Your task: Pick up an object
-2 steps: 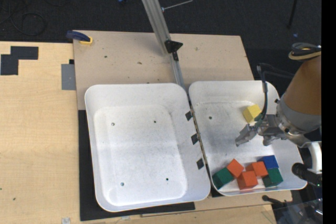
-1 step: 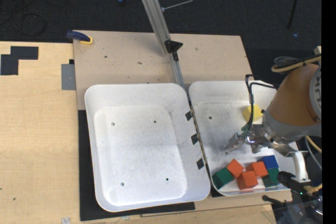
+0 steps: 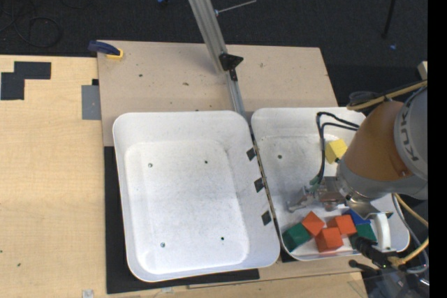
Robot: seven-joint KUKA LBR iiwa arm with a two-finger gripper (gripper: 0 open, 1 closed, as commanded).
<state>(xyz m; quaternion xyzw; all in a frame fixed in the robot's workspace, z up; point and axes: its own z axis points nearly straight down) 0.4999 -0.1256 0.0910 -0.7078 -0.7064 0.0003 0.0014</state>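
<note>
Blocks sit clustered in the near corner of the right bin (image 3: 293, 129): green block (image 3: 297, 235), three orange blocks (image 3: 313, 223) (image 3: 329, 239) (image 3: 345, 225), a blue one (image 3: 362, 225) partly hidden. Yellow block (image 3: 336, 149) lies apart, further back, by the arm (image 3: 380, 146). Arm reaches in from the right, wrist bent down over the bin. End effector (image 3: 312, 197) hangs just above the cluster, nearest the orange block; spread or pressed together, can't tell. Left bin (image 3: 140, 129) alongside on the worktop (image 3: 49, 178).
</note>
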